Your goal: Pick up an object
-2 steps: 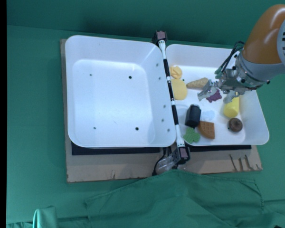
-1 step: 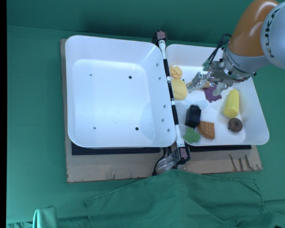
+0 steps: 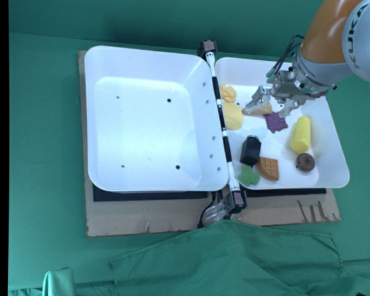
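- You've got the left bin [image 3: 148, 119] on the far side of the black-and-white divider rod [image 3: 222, 122] from all the action, its white floor showing a few dark dots.
- Your right bin [image 3: 333, 165] sits on the near side of that rod, and every object lies in it.
- The arm [image 3: 342, 29] comes in over the right bin's far corner, well off the rod, orange band up top.
- The gripper [image 3: 266, 105] hangs low in the right bin, a short way off the rod; you cannot tell whether its fingers are apart or together, and a pale orange bit shows right at the tips.
- Yellow cylinder [image 3: 301, 134]: far from the rod, upright on the bin floor.
- Yellow lump [image 3: 232, 116]: just beside the rod.
- Black object [image 3: 251, 150]: near the rod.
- Purple piece [image 3: 275, 123]: just below the gripper.
- Orange waffle [image 3: 269, 168], green piece [image 3: 248, 176], brown ball [image 3: 305, 161]: along the near edge, green closest to the rod, ball farthest.
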Motion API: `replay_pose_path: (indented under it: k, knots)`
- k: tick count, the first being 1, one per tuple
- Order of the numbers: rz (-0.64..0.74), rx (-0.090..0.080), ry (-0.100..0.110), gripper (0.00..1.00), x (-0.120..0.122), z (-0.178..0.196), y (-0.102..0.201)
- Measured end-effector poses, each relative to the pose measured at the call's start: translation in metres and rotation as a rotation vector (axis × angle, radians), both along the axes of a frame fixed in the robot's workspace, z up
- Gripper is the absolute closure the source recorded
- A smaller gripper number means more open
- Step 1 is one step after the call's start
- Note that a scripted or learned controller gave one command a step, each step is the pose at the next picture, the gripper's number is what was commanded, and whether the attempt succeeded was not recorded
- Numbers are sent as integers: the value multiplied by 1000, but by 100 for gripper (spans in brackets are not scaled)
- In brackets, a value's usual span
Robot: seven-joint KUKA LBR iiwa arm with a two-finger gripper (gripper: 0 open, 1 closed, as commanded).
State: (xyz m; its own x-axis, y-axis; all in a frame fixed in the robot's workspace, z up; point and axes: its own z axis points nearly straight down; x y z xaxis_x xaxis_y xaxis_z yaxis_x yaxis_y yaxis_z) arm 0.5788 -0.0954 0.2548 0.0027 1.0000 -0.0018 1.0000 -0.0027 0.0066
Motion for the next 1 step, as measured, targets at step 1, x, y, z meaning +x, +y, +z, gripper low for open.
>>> replay_pose_path:
  k: [1]
  knots:
    - [-2, 4, 8, 0, -94, 26, 16]
